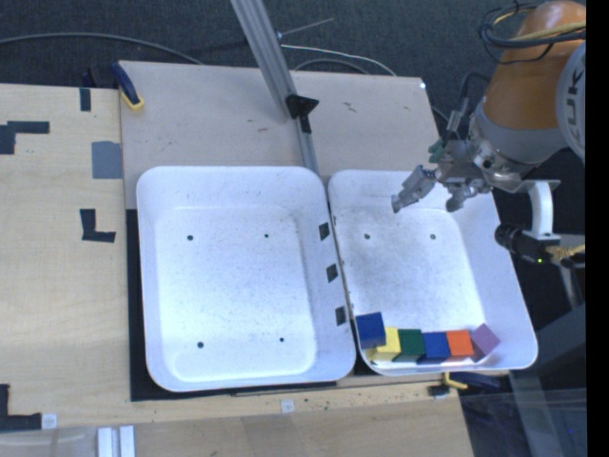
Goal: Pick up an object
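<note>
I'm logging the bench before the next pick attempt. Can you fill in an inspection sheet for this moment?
Surface: bench bears left bin and right bin, side by side.
Job's things: blocks in a row along the right bin's near edge: blue, yellow, green, blue, orange, purple.
Clutter: blue and yellow clamp at the bench's far left corner.
Grippers: gripper open, above the right bin's far end, holding nothing.
Cables: black cables loop over the arm; thin cable lies beyond the bench.
Surroundings: metal pole slants over the bench; dark floor.
</note>
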`<state>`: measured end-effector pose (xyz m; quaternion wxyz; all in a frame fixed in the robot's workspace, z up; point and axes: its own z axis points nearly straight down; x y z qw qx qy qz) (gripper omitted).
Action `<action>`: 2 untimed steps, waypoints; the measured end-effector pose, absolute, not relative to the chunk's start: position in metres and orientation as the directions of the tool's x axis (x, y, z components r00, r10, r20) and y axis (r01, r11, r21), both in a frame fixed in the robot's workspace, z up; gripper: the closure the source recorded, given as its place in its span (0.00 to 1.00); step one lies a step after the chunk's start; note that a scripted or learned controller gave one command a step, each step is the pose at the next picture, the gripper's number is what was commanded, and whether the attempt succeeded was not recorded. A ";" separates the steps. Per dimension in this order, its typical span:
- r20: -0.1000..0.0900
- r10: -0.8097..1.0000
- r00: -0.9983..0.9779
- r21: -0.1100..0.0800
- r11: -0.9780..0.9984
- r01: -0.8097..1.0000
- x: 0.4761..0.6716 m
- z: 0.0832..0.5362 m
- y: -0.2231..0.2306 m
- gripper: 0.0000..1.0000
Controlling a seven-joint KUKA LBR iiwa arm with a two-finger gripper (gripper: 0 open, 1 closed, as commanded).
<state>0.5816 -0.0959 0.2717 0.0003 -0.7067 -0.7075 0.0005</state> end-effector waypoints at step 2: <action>0.000 1.000 -0.003 -0.003 0.003 1.000 0.564 0.267 -0.060 1.00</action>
